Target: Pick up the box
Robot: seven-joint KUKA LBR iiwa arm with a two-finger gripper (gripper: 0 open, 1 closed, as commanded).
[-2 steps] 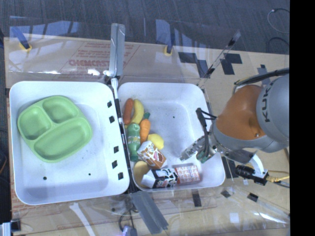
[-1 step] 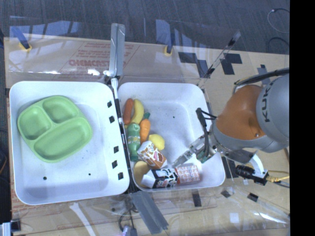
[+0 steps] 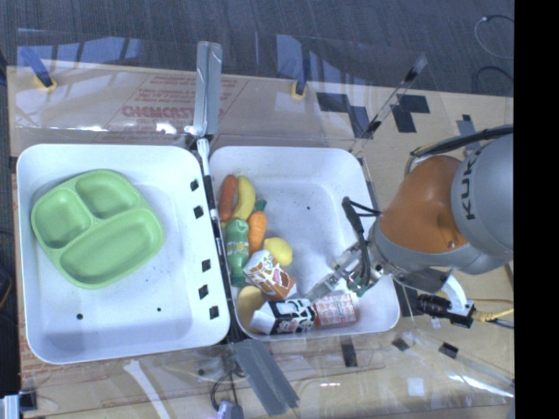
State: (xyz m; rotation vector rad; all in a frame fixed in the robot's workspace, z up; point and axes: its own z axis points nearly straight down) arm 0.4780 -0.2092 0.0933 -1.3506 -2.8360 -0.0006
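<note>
Camera view: gripper (image 3: pixel 342 279) low in right bin (image 3: pixel 301 168), just above the box (image 3: pixel 335 309); its spread cannot be told

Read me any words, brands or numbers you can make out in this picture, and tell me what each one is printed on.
"KU": large dark letters on the grey arm, cut off at the edge.
Red lettering on the clear sheet behind the bins: mirrored and blurred, unreadable.
Print on the black-and-white carton, the orange-patterned box and the pale can: too small to read.
</note>
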